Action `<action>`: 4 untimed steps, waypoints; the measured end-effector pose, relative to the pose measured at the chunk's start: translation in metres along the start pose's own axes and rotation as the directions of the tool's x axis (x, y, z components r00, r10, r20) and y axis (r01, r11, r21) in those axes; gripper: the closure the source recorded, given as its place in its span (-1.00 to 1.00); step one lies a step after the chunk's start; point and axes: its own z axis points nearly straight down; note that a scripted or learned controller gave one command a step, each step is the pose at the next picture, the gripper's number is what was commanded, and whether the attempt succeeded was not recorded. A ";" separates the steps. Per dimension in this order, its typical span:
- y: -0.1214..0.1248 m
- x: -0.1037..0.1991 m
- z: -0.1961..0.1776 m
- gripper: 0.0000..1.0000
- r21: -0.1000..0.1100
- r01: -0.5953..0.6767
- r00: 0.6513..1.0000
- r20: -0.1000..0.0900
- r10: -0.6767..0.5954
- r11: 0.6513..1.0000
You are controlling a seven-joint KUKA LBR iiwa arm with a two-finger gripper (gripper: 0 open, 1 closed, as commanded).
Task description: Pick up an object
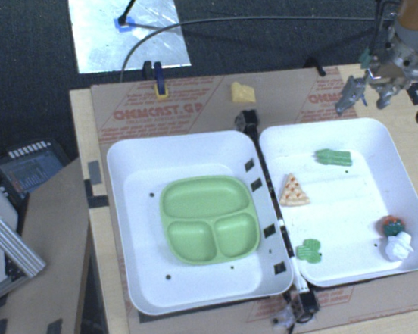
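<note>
On the left I have the green divided plate (208, 219) sitting in the left bin (128, 161); it lies flat and wide, so I doubt two fingers could close on it, and a try there would likely just scrape it.

Crossing the divider into the right bin (389, 139), the pizza slice toy (293, 190) lies close to the inner wall, and the small green piece (309, 251) sits nearer the front, just beside that wall too. Coming down on either, I could clip the bin edge or wedge the thing against it.

The green cactus-like toy (333, 157) lies in the open, the safest target in my view. The red, green and white toy (395, 237) sits by the right wall; its lumpy shape could squirt out.

The gripper (363, 92) hangs above the bin's back corner, fingers spread, holding nothing.
</note>
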 end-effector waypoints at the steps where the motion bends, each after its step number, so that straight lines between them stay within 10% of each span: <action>1: -0.007 -0.007 0.056 -1.00 0.004 -0.003 1.000 0.000 0.003 1.000; 3: -0.007 -0.002 0.170 -1.00 0.004 -0.002 1.000 -0.001 0.002 1.000; 4: -0.005 -0.002 0.155 1.00 -0.003 -0.001 1.000 0.001 0.001 1.000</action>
